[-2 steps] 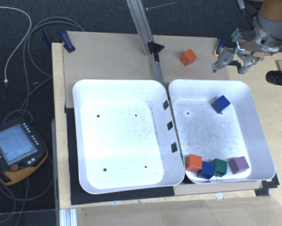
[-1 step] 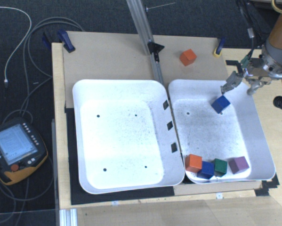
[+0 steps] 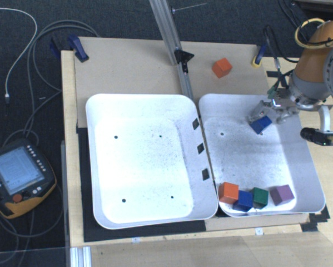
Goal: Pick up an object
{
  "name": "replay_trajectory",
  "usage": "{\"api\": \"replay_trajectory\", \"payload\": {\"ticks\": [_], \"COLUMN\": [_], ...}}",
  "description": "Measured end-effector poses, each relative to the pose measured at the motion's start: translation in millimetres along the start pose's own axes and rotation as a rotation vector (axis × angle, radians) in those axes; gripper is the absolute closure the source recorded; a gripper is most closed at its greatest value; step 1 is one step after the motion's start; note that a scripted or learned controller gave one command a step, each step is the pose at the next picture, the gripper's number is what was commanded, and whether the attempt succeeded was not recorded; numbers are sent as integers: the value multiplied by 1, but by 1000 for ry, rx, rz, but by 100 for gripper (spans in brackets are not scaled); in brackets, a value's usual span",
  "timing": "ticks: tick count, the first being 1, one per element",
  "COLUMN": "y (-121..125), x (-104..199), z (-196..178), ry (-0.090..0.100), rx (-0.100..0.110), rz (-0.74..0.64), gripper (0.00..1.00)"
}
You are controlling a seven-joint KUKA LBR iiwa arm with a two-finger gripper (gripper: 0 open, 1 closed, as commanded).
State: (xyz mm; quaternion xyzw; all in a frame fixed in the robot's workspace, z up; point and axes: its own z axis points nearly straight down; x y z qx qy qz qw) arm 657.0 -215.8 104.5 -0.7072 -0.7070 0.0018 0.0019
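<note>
blue block [image 3: 261, 125] at the gripper [image 3: 264, 115], near the far edge of the right bin [image 3: 299, 166]

the block sits tilted directly under the fingertips, seemingly pinched between them and perhaps just clear of the bin floor, though the slant makes that hard to judge; the arm [image 3: 313, 65] comes in over the bin's far right corner. if the clamp is sound, a straight lift is what remains. along the near edge lie an orange block [image 3: 228, 192], a second blue block [image 3: 244, 199], a green block [image 3: 259, 196] and a purple block [image 3: 282, 193], well apart from the gripper; another orange cube [image 3: 222, 67] rests on the bench beyond.
</note>
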Motion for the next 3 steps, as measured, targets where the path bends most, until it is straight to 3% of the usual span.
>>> {"api": "replay_trajectory", "payload": {"ticks": [1, 2, 3], "y": [-1, -1, 15], "x": [61, 57, 158], "z": [5, -7, -101], "ry": [3, 1, 3], "rx": [-2, -6, -15], "rz": [-6, -2, -10], "gripper": [0, 100, 100]}}
